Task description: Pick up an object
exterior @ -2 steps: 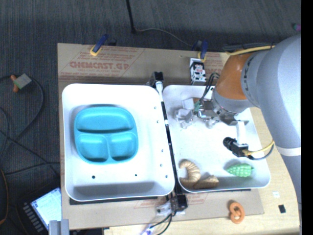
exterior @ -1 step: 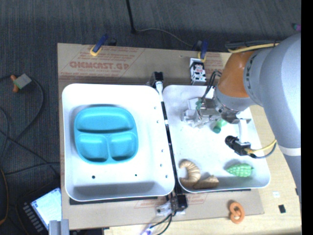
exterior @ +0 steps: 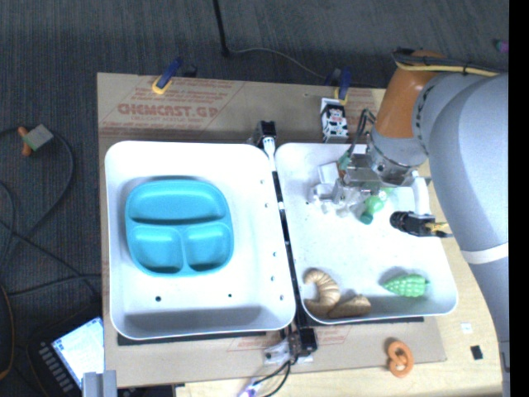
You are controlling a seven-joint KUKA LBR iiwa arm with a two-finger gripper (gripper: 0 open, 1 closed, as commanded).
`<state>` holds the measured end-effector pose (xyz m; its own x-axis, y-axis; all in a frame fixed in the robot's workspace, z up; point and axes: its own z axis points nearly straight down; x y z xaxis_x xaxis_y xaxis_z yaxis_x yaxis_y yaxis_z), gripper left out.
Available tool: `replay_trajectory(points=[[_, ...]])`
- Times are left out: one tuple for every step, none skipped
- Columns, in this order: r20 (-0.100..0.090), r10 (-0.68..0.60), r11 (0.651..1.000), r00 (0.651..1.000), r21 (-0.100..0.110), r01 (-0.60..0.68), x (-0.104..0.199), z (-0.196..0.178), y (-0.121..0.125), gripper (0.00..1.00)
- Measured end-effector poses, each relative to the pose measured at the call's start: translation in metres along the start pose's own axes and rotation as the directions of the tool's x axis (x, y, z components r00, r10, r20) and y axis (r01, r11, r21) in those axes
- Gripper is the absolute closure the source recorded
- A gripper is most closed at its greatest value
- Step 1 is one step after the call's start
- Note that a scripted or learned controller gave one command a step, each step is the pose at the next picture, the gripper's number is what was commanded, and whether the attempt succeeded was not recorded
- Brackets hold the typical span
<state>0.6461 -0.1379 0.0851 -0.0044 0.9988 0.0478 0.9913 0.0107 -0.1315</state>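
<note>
1. Task obj.: we note a small green object point(exterior: 373, 206) in the right bin point(exterior: 364, 255), in the bin's upper half and right of its centre, resting on the bin floor.
2. Tool: the gripper point(exterior: 337, 192) sits over the same bin's upper half, just left of the small green object. We cannot tell whether it is spread or closed, nor whether it touches the obj.
3. Other contents, ref. right bin: a green knobbly object point(exterior: 405, 285) near the lower right corner; a tan curved object point(exterior: 329, 292) against the lower rim, left of centre.
4. Surroundings, ref. right bin: the left bin point(exterior: 248, 288) adjoins its left rim and holds a blue divided tray point(exterior: 178, 226). An orange ring point(exterior: 399, 356) lies on the bench point(exterior: 165, 110) below the lower rim.
</note>
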Motion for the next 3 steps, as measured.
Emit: replay_trajectory(points=[[0.049,0.008,0.991,0.999,-0.136,-0.001,0.071,-0.126,0.007,1.0],[0.049,0.01,0.991,0.999,-0.132,-0.003,0.07,-0.124,0.006,0.0],[0.049,0.011,0.992,0.999,-0.128,-0.005,0.031,-0.043,0.016,0.0]])
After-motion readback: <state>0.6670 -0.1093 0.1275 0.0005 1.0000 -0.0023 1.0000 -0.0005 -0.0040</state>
